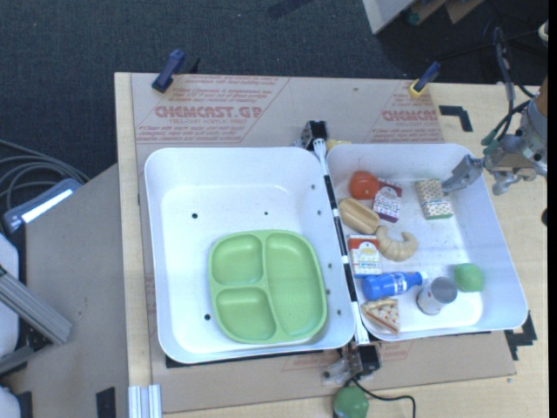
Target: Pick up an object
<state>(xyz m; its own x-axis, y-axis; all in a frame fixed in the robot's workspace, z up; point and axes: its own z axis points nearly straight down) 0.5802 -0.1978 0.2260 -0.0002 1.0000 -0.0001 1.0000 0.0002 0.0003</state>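
Objects for picking lie crowded in the right bin (487,233), the one nearer the arm: a red tomato (364,185) at the top, touching a small packet with a red and purple label (387,203) whose print is too small to read; a greenish patterned box (432,198) to their right; a hot-dog bun (358,215) along the bin's left wall; a croissant (400,246) just below it; a white carton with a red and orange picture (365,255), its lettering illegible; a blue bottle with a white cap (392,284) lying on its side; a pizza slice (381,314) in the lower left corner; a grey can (434,295) and a green ball (469,276) near the lower right. The gripper (459,176) hangs over the bin's upper right corner, just right of the greenish box and touching none of the things; whether its fingers are spread or pressed together cannot be told from this angle. The left bin (174,190) holds a light green three-compartment tray (265,284). Both bins sit on a brown board (261,103) on the counter, printed in red with "CHEMCAST GP", once above each bin, the smaller lines unreadable. A blue clamp (167,70) and a yellow-and-blue clamp (425,77) grip the board's far edge.
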